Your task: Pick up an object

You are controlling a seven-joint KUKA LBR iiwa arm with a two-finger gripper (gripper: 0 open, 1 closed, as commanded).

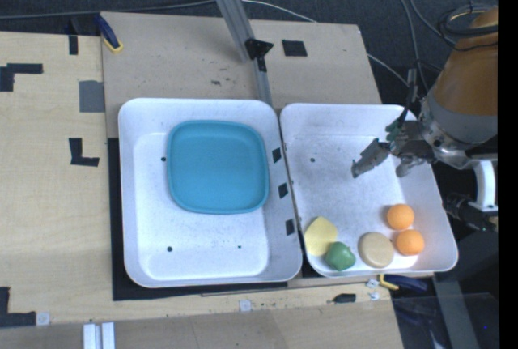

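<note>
Two shallow white bins sit side by side on the counter [186,48]. The left bin [142,258] holds a blue square plate [217,166], lying flat toward the bin's far half. The right bin [324,129] has all its pieces gathered along the near edge: a yellow block [319,232] by the near-left corner with a green piece [340,257] touching it on the near side, then a beige round piece [375,249], and two orange balls [400,216] [409,242] close to the near-right corner, one just behind the other. The grey arm [465,92] comes in over the right bin's right edge, and its end effector [384,161] hangs above the bare middle of that bin, its two dark fingers spread apart with nothing between them, well apart from the pieces along the near edge.
</note>
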